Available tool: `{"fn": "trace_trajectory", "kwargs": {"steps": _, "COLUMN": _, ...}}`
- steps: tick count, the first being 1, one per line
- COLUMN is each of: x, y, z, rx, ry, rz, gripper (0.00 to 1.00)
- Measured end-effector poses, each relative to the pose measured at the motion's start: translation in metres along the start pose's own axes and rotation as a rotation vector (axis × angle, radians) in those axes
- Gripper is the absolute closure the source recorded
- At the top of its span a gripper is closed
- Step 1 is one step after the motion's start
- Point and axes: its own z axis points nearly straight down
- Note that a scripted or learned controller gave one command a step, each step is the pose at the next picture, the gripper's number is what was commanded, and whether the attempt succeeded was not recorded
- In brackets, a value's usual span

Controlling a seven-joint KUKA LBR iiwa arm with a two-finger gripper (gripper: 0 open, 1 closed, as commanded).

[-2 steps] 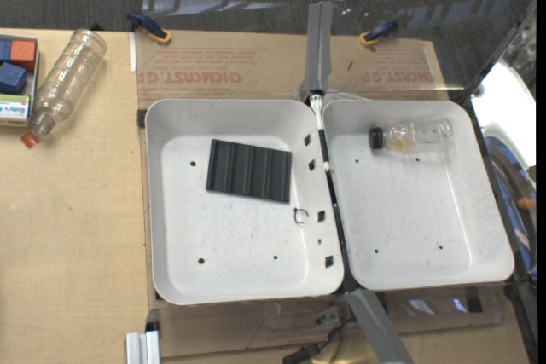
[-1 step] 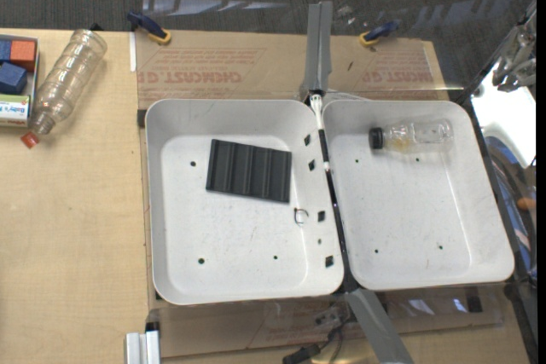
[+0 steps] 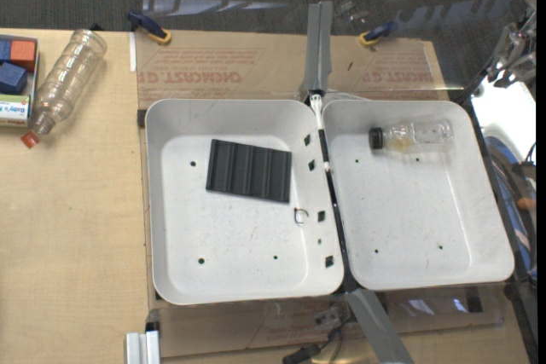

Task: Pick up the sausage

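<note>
Now, gripper state: cannot tell.
Sausage place: cannot tell.
Left bin (image 3: 171,273): holds a dark ribbed mat (image 3: 249,170), lying flat in its far half.
Right bin (image 3: 478,264): touching the left bin's right side; a small clear bottle (image 3: 411,136) with a black cap lies on its side inside.
Large clear plastic bottle (image 3: 68,77): on the bench, left of the left bin and beyond its far corner.
Cardboard sheet (image 3: 213,64): under the left bin.
</note>
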Motion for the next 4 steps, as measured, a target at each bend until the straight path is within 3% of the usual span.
{"fn": "trace_trajectory", "kwargs": {"steps": 1, "x": -0.003, "y": -0.003, "z": 0.158, "rx": -0.001, "ry": 0.001, "rz": 0.109, "gripper": 1.00}}
{"fn": "trace_trajectory", "kwargs": {"steps": 2, "x": -0.001, "y": -0.001, "z": 0.215, "rx": 0.000, "ry": 0.001, "rz": 0.080, "gripper": 1.00}}
{"fn": "trace_trajectory", "kwargs": {"steps": 3, "x": -0.001, "y": -0.001, "z": 0.214, "rx": 0.001, "ry": 0.000, "rz": 0.080, "gripper": 0.00}}
{"fn": "trace_trajectory", "kwargs": {"steps": 4, "x": 0.009, "y": 0.005, "z": -0.045, "rx": 0.003, "ry": -0.003, "rz": 0.190, "gripper": 0.00}}
